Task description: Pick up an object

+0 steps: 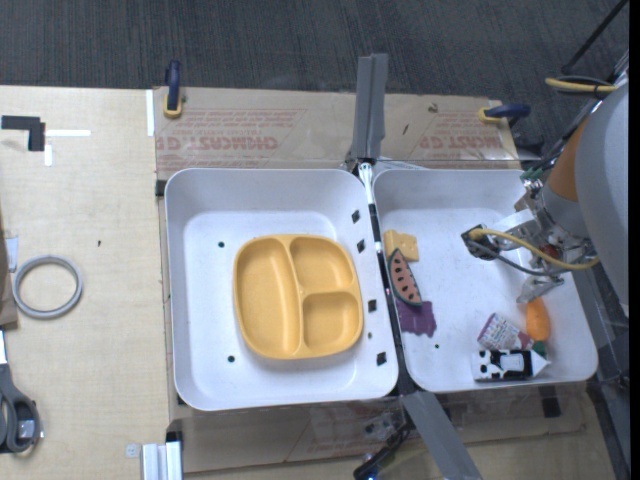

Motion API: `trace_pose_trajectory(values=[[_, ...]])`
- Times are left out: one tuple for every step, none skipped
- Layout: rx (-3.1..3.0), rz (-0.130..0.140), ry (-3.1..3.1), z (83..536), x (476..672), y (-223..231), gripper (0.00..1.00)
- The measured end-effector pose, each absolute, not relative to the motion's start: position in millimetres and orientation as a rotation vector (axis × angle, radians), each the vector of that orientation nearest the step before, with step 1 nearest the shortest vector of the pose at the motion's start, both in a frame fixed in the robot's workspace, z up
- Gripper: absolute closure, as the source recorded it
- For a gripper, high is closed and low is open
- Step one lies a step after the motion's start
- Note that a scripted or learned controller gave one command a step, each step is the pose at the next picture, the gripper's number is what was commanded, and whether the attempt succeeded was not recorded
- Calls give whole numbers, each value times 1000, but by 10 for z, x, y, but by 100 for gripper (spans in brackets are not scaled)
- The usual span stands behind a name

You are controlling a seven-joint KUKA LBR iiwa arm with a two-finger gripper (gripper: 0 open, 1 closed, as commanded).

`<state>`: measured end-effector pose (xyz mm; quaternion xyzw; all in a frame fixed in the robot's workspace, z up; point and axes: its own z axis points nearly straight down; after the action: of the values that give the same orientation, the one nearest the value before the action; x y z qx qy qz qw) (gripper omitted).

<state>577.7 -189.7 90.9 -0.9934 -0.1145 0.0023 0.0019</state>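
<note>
From the camera view above the bench, you have the gripper (530,290) hanging over the right bin (450,208), out toward that bin's three o'clock side, with yellow cabling looped around it; whether it is spread or clenched you cannot tell from here, and nothing can be made out in its grip, so my read is that the pick is not yet done and the whole grasp and lift is left. Your candidates sit close by: an orange piece (538,320) just below the gripper at its six o'clock, a black and white toy (510,365) against the bin's near wall at five o'clock, and a small striped packet (497,328) just beside both. Across the bin at nine o'clock, a watermelon slice (403,278), a yellow block (402,244) and a purple scrap (417,318) crowd the dividing wall, tight for fingers. The bin's centre is open floor, so you have room to drop in there. Over in the left bin (190,298) a yellow divided plate (298,296) sits in the middle, well apart from the arm.
</note>
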Motion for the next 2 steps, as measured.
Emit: trace_pose_trajectory(values=[[-3124, 5, -325, 911, 6260, -1015, 0], [-3122, 4, -353, 915, 6479, -1025, 0]])
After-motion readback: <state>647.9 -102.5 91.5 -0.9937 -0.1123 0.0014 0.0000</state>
